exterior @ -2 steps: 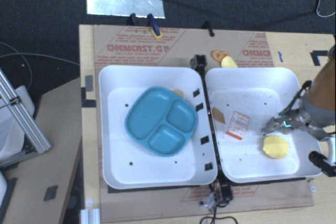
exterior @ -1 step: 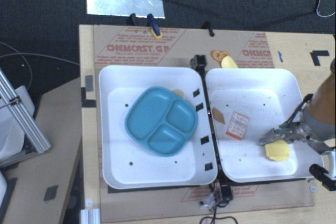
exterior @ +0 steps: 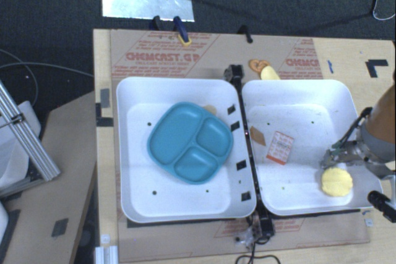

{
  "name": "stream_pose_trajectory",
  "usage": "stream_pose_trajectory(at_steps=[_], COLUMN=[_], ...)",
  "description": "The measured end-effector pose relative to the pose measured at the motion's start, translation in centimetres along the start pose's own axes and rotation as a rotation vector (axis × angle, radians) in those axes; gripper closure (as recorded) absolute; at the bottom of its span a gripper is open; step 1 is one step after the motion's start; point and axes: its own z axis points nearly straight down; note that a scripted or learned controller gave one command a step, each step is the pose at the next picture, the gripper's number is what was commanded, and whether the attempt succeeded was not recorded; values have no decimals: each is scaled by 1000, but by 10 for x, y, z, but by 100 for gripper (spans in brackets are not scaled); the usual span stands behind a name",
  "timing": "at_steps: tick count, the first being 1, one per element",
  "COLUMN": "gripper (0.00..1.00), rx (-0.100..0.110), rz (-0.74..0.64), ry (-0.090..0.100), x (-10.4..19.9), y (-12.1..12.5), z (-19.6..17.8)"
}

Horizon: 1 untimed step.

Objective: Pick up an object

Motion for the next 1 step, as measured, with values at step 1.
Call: stream_pose_trajectory(at_steps=[1], gripper=[0], rx=[2], rz=[-1], ry=[1], x=[0], y=[0], z=[1])
